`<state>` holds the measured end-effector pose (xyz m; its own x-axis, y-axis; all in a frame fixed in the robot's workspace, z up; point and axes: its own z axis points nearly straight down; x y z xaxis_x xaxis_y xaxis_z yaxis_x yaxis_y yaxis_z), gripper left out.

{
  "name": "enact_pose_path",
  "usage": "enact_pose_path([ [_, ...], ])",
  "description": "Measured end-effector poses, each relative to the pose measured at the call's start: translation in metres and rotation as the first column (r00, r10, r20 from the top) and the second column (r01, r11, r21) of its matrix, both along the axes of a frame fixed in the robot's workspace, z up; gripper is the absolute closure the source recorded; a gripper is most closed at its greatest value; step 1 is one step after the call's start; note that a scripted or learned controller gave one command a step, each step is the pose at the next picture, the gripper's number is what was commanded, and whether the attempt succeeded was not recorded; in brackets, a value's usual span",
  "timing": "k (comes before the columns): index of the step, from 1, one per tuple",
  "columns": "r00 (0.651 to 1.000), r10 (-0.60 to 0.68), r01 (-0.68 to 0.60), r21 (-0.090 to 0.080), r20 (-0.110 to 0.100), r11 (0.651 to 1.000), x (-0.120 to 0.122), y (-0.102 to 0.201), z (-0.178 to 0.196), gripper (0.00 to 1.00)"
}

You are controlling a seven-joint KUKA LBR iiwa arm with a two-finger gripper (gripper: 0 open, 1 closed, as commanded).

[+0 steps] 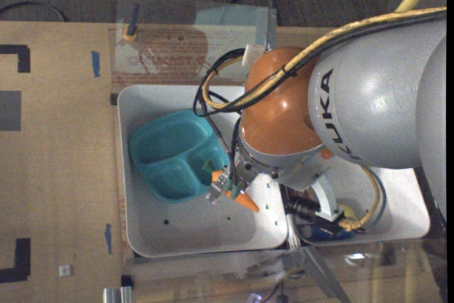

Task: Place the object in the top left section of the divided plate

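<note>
Teal divided plate [174, 156], carrot [246, 202] beside

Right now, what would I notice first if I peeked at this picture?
The big grey and orange robot arm reaching in from the right, covering much of the view. Below it, a teal divided plate lies in the left white bin, with a little orange carrot just past the plate's right edge.

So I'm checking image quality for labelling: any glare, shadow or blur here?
Camera view: bright glare on the grey arm and its orange band; the arm shades the white bin beneath it; the teal plate reads fairly sharp; the pincer area looks soft.
</note>
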<state>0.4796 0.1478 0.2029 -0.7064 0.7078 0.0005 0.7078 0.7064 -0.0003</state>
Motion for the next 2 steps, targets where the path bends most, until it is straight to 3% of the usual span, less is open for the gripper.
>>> enact_pose_path([
  [1,0.994,-0.111,0.111,0.000,0.002,0.994,-0.001,0.069,0.113,1.00],
  [2,0.992,0.123,-0.123,0.000,0.001,0.992,0.000,-0.010,-0.015,1.00],
])
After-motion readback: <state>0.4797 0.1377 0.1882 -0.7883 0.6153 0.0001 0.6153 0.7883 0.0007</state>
